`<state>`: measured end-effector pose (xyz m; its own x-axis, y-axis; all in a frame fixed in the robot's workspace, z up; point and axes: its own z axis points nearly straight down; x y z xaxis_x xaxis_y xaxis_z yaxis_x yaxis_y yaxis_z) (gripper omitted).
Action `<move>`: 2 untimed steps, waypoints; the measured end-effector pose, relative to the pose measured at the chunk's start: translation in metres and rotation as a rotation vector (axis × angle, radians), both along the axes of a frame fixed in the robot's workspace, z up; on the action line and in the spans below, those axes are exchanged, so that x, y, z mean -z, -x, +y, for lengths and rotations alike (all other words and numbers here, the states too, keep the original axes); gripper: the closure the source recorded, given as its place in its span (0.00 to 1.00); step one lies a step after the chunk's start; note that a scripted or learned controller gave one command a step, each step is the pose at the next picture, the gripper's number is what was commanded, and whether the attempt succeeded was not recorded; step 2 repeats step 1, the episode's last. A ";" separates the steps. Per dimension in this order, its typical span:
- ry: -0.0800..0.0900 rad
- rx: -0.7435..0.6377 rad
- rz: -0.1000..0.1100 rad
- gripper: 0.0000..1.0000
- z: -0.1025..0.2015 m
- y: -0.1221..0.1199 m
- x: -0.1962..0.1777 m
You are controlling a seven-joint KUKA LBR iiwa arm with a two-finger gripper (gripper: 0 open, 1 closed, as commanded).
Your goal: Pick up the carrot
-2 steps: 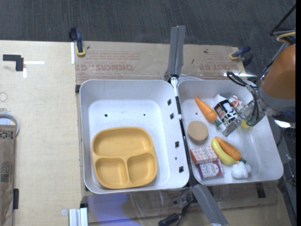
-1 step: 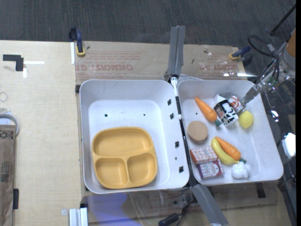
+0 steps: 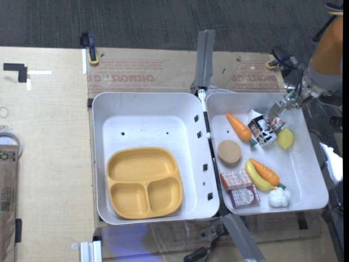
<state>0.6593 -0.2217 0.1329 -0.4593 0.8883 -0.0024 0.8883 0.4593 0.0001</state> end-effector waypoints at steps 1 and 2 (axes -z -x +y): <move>0.000 0.043 -0.001 0.00 -0.001 0.034 -0.096; 0.000 0.043 -0.001 0.00 -0.001 0.034 -0.096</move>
